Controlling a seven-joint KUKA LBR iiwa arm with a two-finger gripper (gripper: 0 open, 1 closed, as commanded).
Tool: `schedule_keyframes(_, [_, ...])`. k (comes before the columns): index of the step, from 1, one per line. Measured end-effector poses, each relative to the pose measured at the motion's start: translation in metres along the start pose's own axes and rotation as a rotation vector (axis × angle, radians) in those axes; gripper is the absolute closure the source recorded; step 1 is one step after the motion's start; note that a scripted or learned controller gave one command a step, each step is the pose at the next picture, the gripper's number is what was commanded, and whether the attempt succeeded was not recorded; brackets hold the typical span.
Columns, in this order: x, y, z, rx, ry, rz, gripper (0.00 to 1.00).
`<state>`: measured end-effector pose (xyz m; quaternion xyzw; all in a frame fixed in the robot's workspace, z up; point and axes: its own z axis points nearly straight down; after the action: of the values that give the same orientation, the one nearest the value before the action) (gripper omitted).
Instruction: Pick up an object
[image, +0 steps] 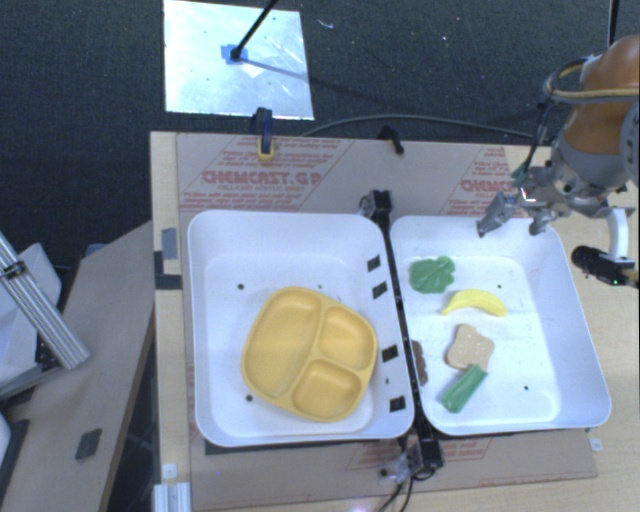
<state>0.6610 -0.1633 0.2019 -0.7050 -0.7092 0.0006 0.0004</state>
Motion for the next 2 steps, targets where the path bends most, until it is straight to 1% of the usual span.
schedule_keyframes(1, [0.0, -0.002, 0.041, -0.002, 0.0, 0.003, 0.0])
schedule_keyframes(2, [-0.008, -0.001, 0.086, -0.001, -0.001, 0.004, 0.0])
